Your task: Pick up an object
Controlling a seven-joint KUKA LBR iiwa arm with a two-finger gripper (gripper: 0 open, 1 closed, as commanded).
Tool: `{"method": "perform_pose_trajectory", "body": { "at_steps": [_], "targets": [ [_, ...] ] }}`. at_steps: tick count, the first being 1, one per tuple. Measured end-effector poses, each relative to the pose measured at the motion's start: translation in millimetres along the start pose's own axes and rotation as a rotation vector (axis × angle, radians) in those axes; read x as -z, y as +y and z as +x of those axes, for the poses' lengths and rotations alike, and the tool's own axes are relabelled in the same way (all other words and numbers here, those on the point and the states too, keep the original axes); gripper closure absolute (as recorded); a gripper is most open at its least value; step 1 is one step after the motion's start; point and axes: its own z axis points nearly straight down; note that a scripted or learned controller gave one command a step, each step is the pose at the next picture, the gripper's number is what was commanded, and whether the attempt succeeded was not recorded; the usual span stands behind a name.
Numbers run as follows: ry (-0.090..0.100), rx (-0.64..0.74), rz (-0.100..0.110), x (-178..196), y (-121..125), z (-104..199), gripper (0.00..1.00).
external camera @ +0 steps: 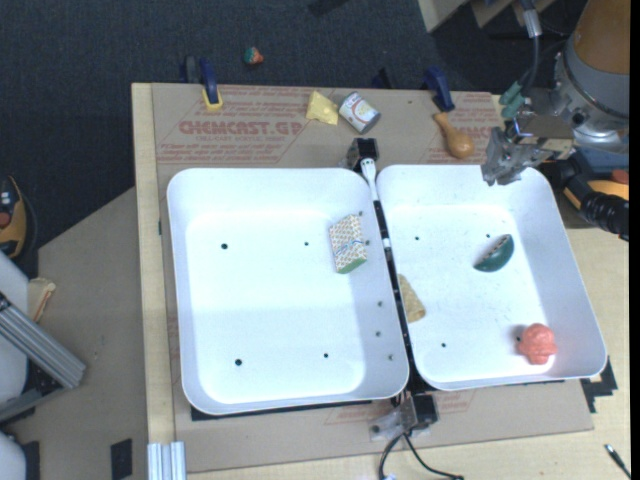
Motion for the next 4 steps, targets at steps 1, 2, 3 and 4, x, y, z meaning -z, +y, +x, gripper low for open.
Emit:
{"method": "perform_pose_trajectory", "body": {
  "at_steps": [1, 2, 3, 4],
  "targets": [
    [-0.001, 0.0, -0.003, 10.4, 0.8, 0.1, 1.0],
    [0.006, 0.005, 0.022, -53.8, -4.7, 64.5, 1.0],
    [0.006, 0.005, 0.002, 40.9, 0.3, 104.1, 1.0],
    [0.005, 0.01, 0.022, -14.3, -39.5, 195.6, 1.0]
  ]
}}
